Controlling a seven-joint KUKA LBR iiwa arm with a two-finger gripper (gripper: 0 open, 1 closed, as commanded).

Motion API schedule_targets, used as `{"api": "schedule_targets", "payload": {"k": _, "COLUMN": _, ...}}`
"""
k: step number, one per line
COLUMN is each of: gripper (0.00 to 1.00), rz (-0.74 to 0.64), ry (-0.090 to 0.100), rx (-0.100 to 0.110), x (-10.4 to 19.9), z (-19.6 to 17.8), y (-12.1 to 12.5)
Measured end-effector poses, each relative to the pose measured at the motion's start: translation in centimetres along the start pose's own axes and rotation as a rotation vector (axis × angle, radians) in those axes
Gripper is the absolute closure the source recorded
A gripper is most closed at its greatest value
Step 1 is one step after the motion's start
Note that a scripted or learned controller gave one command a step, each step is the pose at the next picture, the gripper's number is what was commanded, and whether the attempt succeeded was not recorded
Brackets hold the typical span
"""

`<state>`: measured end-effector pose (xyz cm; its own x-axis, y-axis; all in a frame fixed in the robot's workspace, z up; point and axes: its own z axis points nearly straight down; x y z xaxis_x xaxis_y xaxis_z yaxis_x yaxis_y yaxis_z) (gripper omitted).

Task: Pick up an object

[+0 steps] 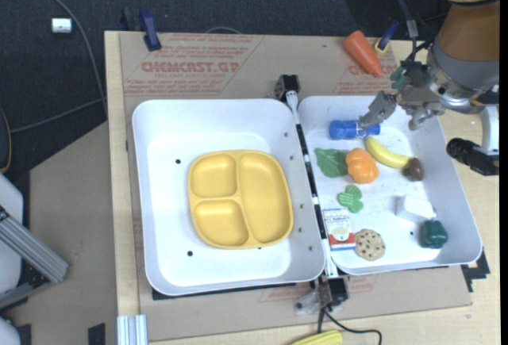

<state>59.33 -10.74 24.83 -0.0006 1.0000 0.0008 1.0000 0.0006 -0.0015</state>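
Note:
My gripper (394,117) hangs over the back of the right bin (464,212), its two fingers spread open with nothing between them. Its left finger (375,115) reaches down beside a blue cylinder (344,129). Just in front of the gripper lies a yellow banana (387,154) with a brown end (413,170). An orange fruit (362,166) and a green leaf (331,162) sit to the banana's left. Nearer the front are a small green piece (350,198), a white block (415,208), a dark green pepper (433,234), a cookie (369,243) and a small carton (339,226).
The left bin (159,137) holds a yellow divided plate (240,198). An orange carrot-like toy (363,53) lies on the cardboard behind the right bin. The grey arm (468,58) comes in from the upper right.

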Motion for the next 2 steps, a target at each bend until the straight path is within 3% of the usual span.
{"api": "schedule_targets", "payload": {"k": 1, "gripper": 0.0, "rz": 0.001, "ry": 0.0, "rx": 0.001, "x": 0.6, "z": 12.0, "y": -2.5}}
{"api": "schedule_targets", "payload": {"k": 2, "gripper": 1.0, "rz": 0.002, "ry": -0.001, "rx": -0.003, "x": 0.6, "z": 10.9, "y": -2.4}}
